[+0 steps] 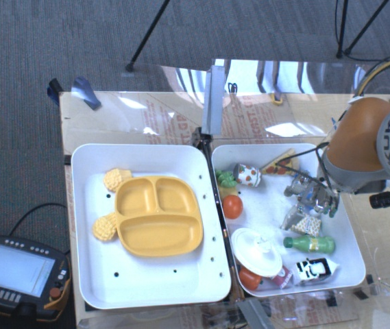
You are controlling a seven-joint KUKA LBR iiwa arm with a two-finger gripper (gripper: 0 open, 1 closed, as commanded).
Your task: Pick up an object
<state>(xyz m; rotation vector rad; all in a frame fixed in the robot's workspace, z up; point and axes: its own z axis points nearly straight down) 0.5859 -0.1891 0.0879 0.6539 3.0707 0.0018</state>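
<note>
My gripper hangs low over the right side of the right bin, below the orange-banded wrist. Right under it lies a small checkered piece, and just in front of that a green bottle rests on its side. Whether the gripper touches the checkered piece cannot be told. Further left in the same bin are a red tomato, a spotted cup, a green toy and a pizza slice.
A white round lid, a red piece and a black-and-white item lie along the right bin's front. The left bin holds a yellow divided plate with two waffle-like ears. A teach pendant sits at the lower left.
</note>
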